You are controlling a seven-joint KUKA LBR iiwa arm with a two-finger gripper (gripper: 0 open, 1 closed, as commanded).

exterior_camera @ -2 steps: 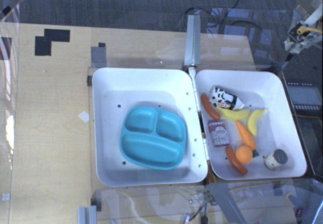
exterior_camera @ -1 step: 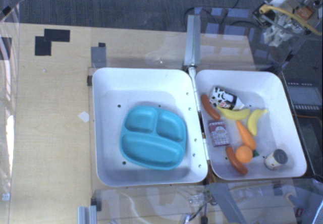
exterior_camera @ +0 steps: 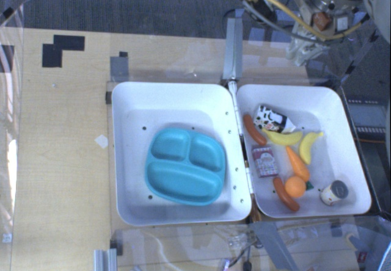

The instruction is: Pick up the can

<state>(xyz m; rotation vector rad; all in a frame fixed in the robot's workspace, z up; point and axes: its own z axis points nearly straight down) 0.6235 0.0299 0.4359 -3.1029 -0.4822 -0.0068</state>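
Note:
The can [exterior_camera: 334, 192] lies on its side in the near right corner of the right bin [exterior_camera: 342, 111], its grey end facing up and out. It is small and pale, and sits apart from the other items. My gripper [exterior_camera: 303, 50] hangs above the bench beyond the right bin's far edge, well away from the can, with nothing visibly in it.
The right bin also holds a cow-patterned carton [exterior_camera: 270, 119], two bananas [exterior_camera: 287, 138], a carrot [exterior_camera: 297, 163], an orange [exterior_camera: 295, 187], two sausages [exterior_camera: 255, 129] and a maroon packet [exterior_camera: 264, 161]. A blue divided tray [exterior_camera: 185, 166] lies in the left bin [exterior_camera: 131, 141].

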